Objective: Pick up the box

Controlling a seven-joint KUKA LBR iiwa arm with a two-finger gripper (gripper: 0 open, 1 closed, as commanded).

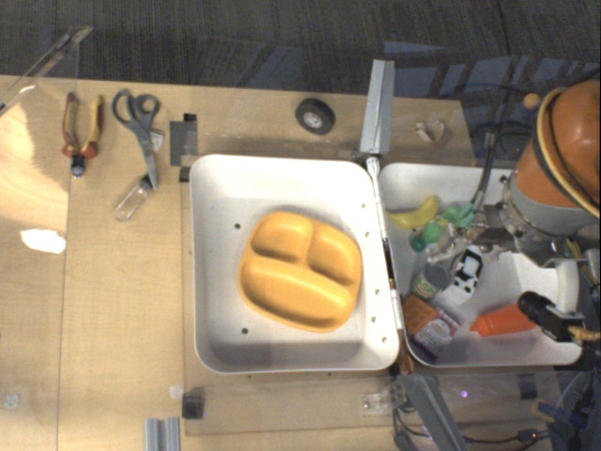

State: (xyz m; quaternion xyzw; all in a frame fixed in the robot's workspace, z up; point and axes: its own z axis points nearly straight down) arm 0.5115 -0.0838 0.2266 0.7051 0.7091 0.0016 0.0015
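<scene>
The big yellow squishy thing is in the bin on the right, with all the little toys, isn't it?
Not quite. The camera view shows the big yellow thing alone in the left bin. The little things, like the orange carrot and the banana, are in the right bin.

Arm [563, 158]: cut off by right edge, covers far-right part of right bin [413, 181] | gripper: fingers hidden among clutter, state indeterminate | box [434, 325]: near-left corner of right bin, partly overlapped, markings illegible | small items near box: too blurred to identify
</scene>
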